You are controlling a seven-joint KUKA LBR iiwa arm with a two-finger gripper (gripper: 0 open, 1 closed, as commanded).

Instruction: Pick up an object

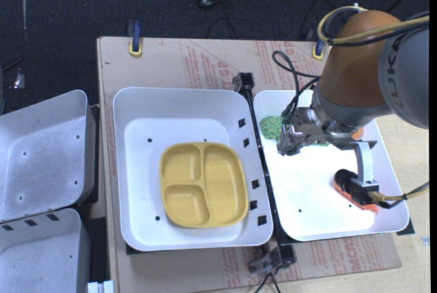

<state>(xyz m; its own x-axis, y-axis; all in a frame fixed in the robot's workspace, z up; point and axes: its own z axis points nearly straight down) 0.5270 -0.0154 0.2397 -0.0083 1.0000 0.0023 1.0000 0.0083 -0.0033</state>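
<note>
Gripper: mine, one item, set low over the right bin, near its left wall and toward its far edge. Open or closed: I cannot tell from this slant. Nothing seen held.

Green lump: one item, small, bumpy. It lies in the right bin's far left corner, close against the left wall, just beside my gripper on the wall side and slightly nearer the far edge. Touching or apart: cannot tell.

Yellow divided plate: one item, three compartments, middle of the left bin. Well apart from my gripper; I judge it not the likely pick.

Step in hand, as I judge it: lining up on the lump. To do it well I should shift toward the corner until centred over it, descend straight, leave room on the wall side, and close gently before lifting.
</note>
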